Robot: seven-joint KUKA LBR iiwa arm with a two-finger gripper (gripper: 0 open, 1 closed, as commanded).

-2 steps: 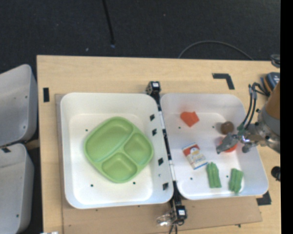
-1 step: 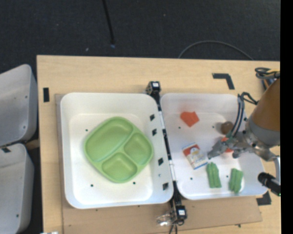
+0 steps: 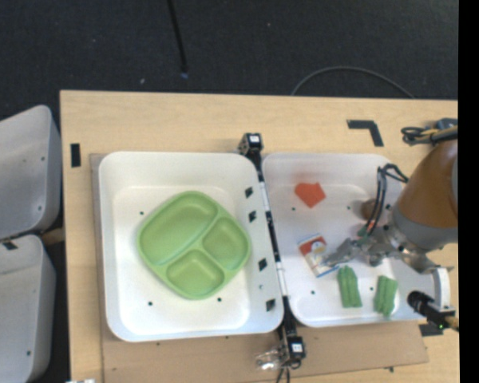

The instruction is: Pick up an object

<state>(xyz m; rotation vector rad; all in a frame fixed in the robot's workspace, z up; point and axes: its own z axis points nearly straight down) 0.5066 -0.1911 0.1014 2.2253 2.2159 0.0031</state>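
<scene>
From the camera view, we see the arm reaching in from the right over the right bin, with the gripper low above the bin floor, its tip pointing left. We cannot tell how the gripper is set; the dark metal there blurs into the object beneath it.

The nearest thing is the packet, a small flat piece in white, red and blue. It lies just left of the gripper tip, touching or nearly under it, and we cannot say which. Its long axis runs on a slant, from upper left to lower right.

Two green blocks sit close by: block one just below the tip, block two below and to the right of it, both standing roughly along the up-down direction of the view. The red piece lies well above the tip and slightly left.

The left bin holds a green tray, far left of the gripper.

We judge the packet to be the target: a short drop, hardly any sideways travel. Nothing is visibly held yet.
</scene>
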